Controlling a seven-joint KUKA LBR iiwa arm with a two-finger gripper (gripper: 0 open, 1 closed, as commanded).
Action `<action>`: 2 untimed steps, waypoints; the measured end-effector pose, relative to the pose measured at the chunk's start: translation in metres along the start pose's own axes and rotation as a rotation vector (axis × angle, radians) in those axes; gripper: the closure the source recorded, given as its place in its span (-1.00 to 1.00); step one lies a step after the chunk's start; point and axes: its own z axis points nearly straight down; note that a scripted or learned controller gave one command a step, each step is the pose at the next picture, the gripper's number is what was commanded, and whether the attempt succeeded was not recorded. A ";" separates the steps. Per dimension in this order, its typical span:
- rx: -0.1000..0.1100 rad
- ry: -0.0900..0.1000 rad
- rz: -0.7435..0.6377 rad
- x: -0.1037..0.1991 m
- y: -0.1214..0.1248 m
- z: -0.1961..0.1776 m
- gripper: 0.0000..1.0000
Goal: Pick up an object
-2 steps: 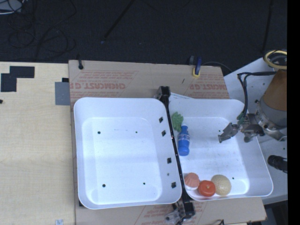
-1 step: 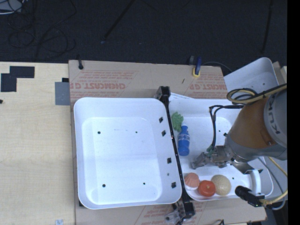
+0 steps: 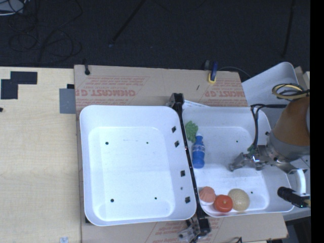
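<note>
Blue bottle (image 3: 198,152) left of gripper (image 3: 236,166)

Blue bottle (image 3: 198,153), green toy (image 3: 191,131), red ball (image 3: 223,203), white bins (image 3: 96,116).

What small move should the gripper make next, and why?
Probably slide the gripper left toward the blue bottle and then lower onto it. The gripper sits over bare floor in the middle of the right bin with nothing between its fingers, and the bottle lies nearest, against the bin's left wall beside the green item. The three round items at the near edge are crowded together.
</note>
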 end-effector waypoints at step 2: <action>0.004 0.005 -0.001 -0.008 0.024 -0.023 1.00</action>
